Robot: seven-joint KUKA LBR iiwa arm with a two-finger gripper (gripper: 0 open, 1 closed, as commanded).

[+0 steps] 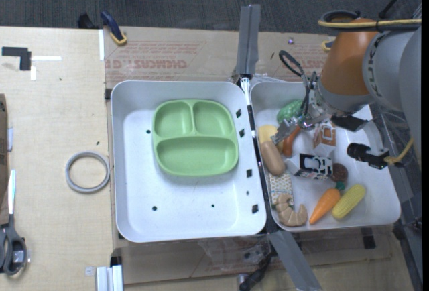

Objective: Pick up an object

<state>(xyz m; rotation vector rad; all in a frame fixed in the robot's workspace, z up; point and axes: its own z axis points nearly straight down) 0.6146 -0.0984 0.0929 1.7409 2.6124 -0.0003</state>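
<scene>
**Bench, near edge.** Scissors (8,246) at the far left, well apart from both bins. Tape ring (87,171) lies flat, left of the left bin (134,182).

**Right bin (375,212), near end.** Croissant (291,214), carrot (324,204) and corn cob (349,201) lie in a row, with carrot and corn touching.

**Right bin, middle.** Waffle piece (281,184) lies by the left wall. Sausage roll (273,157) lies just beyond it along the same wall. Black-and-white carton (316,165) has a brown round piece (339,172) just beside it.

**Left bin.** Green divided plate (196,137) sits flat, toward the far half.

**Right bin, far half.** Small orange piece (289,141), yellow piece (267,133), green leafy piece (291,110) and printed packet (326,135) are crowded together.

**Gripper (293,127).** It sits low inside the right bin's far half, just above the small orange piece, between the green leafy piece and the printed packet. Whether the jaws are spread or pressed together cannot be told at this slant. Nothing is visibly held between them.

**Step in hand (judged).** Closing in on a grasp, with the small orange piece the likeliest target. No lift has been made yet.

**Next move (judged).** It calls for the jaws to settle squarely either side of one piece only, then a straight lift. The neighbours lie so close that a stray contact could nudge the target aside or catch two things.

**Bench, far edge.** Blue clamp (114,28).
</scene>
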